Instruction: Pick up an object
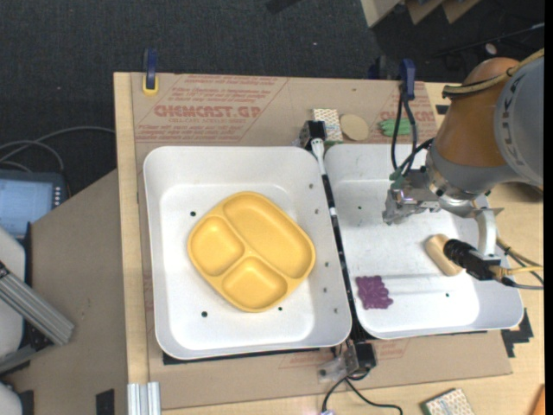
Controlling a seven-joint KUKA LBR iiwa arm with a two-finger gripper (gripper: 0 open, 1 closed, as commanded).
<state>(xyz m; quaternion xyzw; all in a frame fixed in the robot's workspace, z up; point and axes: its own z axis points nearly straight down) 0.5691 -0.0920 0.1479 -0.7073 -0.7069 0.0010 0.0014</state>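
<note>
A brown cardboard sheet (216,102) covers the bench, with dark carpet (130,15) beyond its far edge. Of the 2 white bins, the left bin (164,232) holds a yellow plate (251,251) with 3 compartments, lying flat at its centre. The right bin (363,180) holds purple grapes (374,291) at its near left and a tan block (439,253) at its right. The gripper (399,210) hangs over the right bin, apart from both; whether it is open or closed cannot be told.

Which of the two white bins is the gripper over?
The bin on the view's right, holding a purple lump and tan piece; the other bin holds a yellow plate.
</note>
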